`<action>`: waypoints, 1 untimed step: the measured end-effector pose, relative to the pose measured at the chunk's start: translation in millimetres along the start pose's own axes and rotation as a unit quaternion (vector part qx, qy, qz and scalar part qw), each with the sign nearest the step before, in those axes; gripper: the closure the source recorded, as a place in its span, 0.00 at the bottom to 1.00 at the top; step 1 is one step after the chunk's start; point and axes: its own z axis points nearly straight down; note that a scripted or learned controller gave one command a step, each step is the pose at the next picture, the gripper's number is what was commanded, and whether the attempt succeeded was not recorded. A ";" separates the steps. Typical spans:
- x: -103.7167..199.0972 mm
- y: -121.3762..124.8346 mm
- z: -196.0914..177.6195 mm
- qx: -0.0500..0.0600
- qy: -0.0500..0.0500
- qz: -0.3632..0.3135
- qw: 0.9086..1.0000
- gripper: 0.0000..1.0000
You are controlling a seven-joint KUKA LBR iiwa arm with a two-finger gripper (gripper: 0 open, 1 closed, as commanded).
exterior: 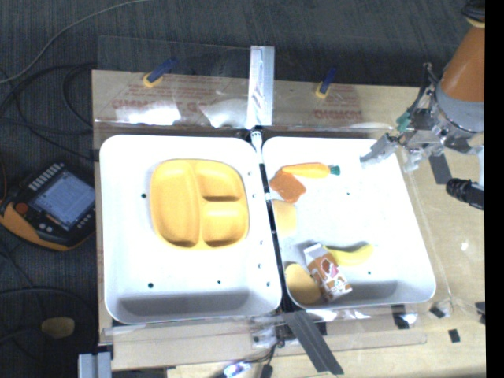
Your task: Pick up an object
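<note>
- Right now the gripper point(391, 146) hovers at the far right corner of the right bin point(394, 235), and nothing lies between its fingers; whether they are spread or closed cannot be told from this slant.
- Every candidate sits away from it, toward the divider point(268, 211): a carrot point(307, 170) and orange block point(288, 186) at the far end, a banana point(350, 253), carton point(327, 272) and round yellow piece point(302, 283) at the near end.
- Likely risk: the near-end things touch or overlap, so a descent there could nudge the carton or pinch two at once.
- Things hugging the divider leave little finger room, so a finger may strike the wall.
- The banana's curved skin may slip from a shallow pinch.
- The yellow tray point(200, 203) beyond the divider is flat and probably hard to pinch.
</note>
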 end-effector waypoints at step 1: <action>29.9 -35.5 64.1 0.001 -0.001 0.030 1.000 0.00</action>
